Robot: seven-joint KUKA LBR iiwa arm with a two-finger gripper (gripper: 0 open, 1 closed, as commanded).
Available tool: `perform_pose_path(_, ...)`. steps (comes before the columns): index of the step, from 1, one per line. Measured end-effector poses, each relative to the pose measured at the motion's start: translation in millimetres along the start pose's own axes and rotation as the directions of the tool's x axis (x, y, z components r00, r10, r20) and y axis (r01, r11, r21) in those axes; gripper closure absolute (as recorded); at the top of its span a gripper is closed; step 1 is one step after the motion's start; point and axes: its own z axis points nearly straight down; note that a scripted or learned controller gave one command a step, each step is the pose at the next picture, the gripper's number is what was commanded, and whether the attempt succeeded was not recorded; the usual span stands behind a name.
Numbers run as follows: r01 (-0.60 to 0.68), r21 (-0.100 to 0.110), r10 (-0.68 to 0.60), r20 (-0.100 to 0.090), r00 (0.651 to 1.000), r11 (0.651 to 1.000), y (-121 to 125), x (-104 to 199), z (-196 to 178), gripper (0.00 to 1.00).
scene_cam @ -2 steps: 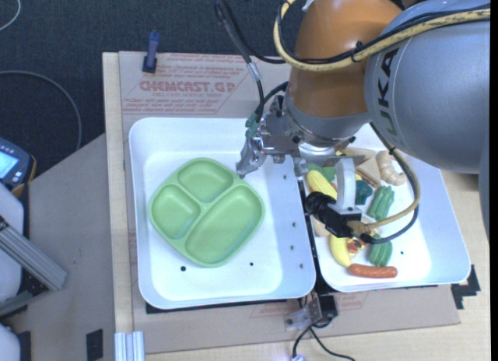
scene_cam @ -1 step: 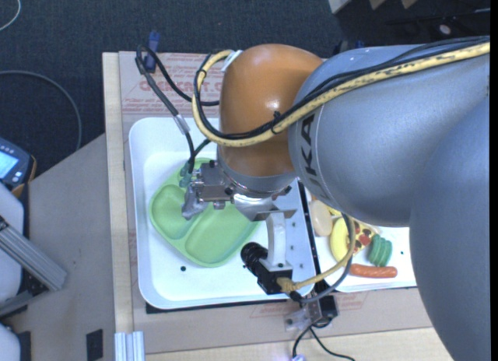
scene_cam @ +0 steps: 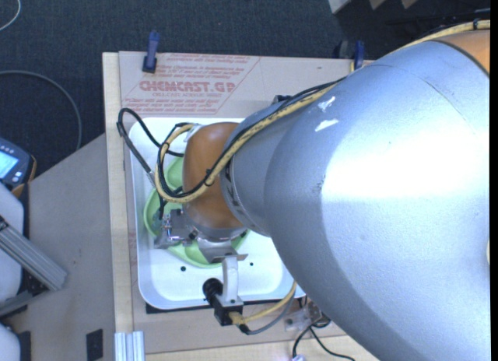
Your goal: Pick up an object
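**benchwatcher:** So how much room is there around the bin (scene_cam: 156, 293)? From above I see its white left wall and rounded near-left corner, with a strip of bare wooden bench (scene_cam: 117, 196) running down the left of it, and the bench edge dropping off to dark carpet (scene_cam: 70, 33) beyond. The far side has that board with red print (scene_cam: 191, 83) lying flat, and a blue clamp (scene_cam: 151, 50) pinching the bench's far-left corner. The near side of the bin sits close to the bench's front edge.

**tote_lurker:** Left and near-left look open. The right is another story: the grey arm (scene_cam: 366, 196) covers everything on that side, so the second bin is hidden. The orange band (scene_cam: 206, 165) and the wrist hang right over the bin's middle, with yellow and black cables (scene_cam: 167, 161) looping off to the left.

**benchwatcher:** And the object?

**tote_lurker:** A green thing (scene_cam: 156, 212) peeks out in the bin as a curved rim left of the wrist and a sliver below it. Most of it is covered; I can't name its shape.

**benchwatcher:** Gripper?

**tote_lurker:** It's down under the wrist, over that green thing. Can't tell if it's wide or closed, or whether it has anything.
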Motion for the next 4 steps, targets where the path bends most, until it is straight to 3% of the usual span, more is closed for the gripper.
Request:
perform_pose_path(1, -0.006, -0.018, 0.006, 0.001, 1.0, 1.0, 5, -3, -17, 1.0)
perform_pose_path(2, -0.003, -0.005, 0.003, 0.004, 1.0, 1.0, 15, -4, -5, 1.0)
perform_pose_path(3, 0.001, -0.015, -0.001, 0.004, 1.0, 1.0, 85, -3, -231, 1.0)
perform_pose_path(4, 0.004, 0.004, -0.004, 0.012, 1.0, 1.0, 81, -3, -231, 1.0)
